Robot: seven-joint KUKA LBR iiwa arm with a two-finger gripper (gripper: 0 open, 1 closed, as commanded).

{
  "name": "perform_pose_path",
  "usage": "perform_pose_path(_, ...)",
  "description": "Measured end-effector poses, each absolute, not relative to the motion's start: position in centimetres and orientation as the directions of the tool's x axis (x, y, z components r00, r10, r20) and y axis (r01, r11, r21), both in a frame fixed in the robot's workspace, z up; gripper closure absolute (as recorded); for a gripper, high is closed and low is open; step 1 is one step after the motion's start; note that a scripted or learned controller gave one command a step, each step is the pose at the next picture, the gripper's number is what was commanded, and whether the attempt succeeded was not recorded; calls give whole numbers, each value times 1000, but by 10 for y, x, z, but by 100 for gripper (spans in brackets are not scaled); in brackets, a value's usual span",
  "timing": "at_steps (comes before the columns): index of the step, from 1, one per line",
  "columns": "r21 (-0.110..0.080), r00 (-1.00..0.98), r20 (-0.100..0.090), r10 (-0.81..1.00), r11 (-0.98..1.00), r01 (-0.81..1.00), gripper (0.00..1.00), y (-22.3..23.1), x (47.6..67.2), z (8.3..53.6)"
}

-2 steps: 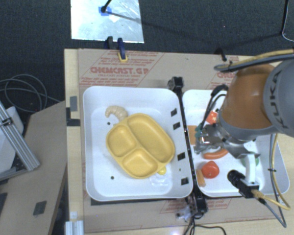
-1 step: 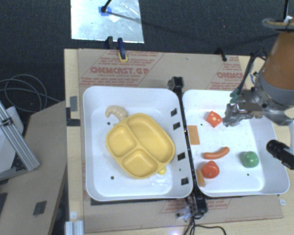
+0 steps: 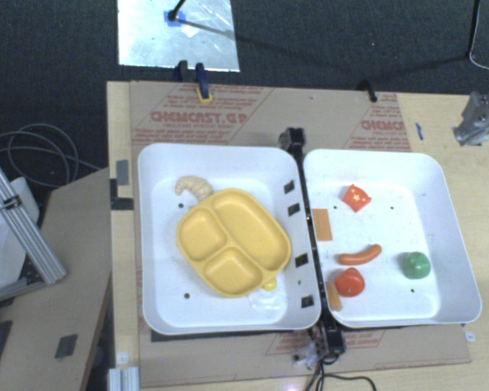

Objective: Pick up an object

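Two white bins sit side by side on the bench, and their nearest contents come first. At the near edge of the left bin (image 3: 159, 243) a small clear or pale scrap (image 3: 265, 300) lies against the corner of a yellow divided plate (image 3: 232, 241), which has three compartments and fills most of that bin's floor. A bit of yellow (image 3: 269, 284) peeks out from under the plate's near right corner (what it is cannot be made out). Beyond the plate, toward the far left of the bin, rests a pale curved piece (image 3: 194, 186), touching or nearly touching the plate's rim.

The right bin (image 3: 448, 218) holds the small toy foods. Nearest is a red tomato (image 3: 350, 283), close to the divider between the bins. Just past it lies an orange-red sausage (image 3: 359, 256), set at a slight slant. To the right, well apart from both, is a green round piece (image 3: 416, 265). Farther back sits a red-orange block (image 3: 356, 198), alone on the bin floor.

The gripper (image 3: 478, 120) hangs beyond the right bin's far right corner, above the bench and clear of every object; whether it is wide or narrow cannot be told at this angle, and nothing is seen in it.
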State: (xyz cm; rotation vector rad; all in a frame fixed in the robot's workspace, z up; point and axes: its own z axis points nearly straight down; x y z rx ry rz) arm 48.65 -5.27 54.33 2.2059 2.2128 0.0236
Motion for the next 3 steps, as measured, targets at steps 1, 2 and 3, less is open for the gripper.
perform_pose_path(1,-13,-1,1,1000,1,1000,100,-41,529,183)
perform_pose_path(2,10,2,-2,1000,-2,1000,100,-71,540,267)
perform_pose_path(3,20,-10,-2,1000,10,1000,100,-28,640,379)
